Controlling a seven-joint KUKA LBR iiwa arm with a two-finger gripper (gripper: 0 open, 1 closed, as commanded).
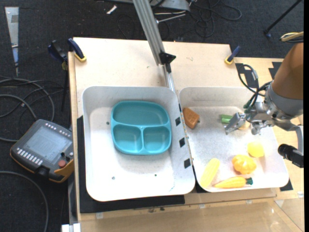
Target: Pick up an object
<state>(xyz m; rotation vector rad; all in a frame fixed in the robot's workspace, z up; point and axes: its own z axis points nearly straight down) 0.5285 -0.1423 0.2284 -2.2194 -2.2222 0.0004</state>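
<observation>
Looking down, camera view: a pale tabletop (120, 62) carries two shallow white bins side by side.
Left bin (96, 178): it holds a teal divided plate (141, 127) with three compartments, lying flat near the middle.
Right bin (203, 144): it holds all the small things.
Brown piece (191, 118): by the bin's left wall, near the top, apart from the rest.
Green piece (225, 118): just left of the tool, partly hidden by it; whether they touch cannot be told.
Yellow block (256, 150): below the tool, clear of it.
Yellow pepper-like toy (244, 164): just below and left of the block.
Pale yellow banana-like toy (209, 172): near the bin's lower left corner.
Orange carrot toy with a green end (233, 181): along the bin's front rim, beneath the pepper-like toy.
Arm (289, 81): grey with an orange band, reaching in from the right over the right bin.
Tool (244, 122): low over the upper middle of the right bin; its fingers stand apart, with nothing seen between them.
Handheld controller (41, 149): on the dark floor, left of the tabletop; its screen text is too small to read.
Writing: no brand or label is legible.
</observation>
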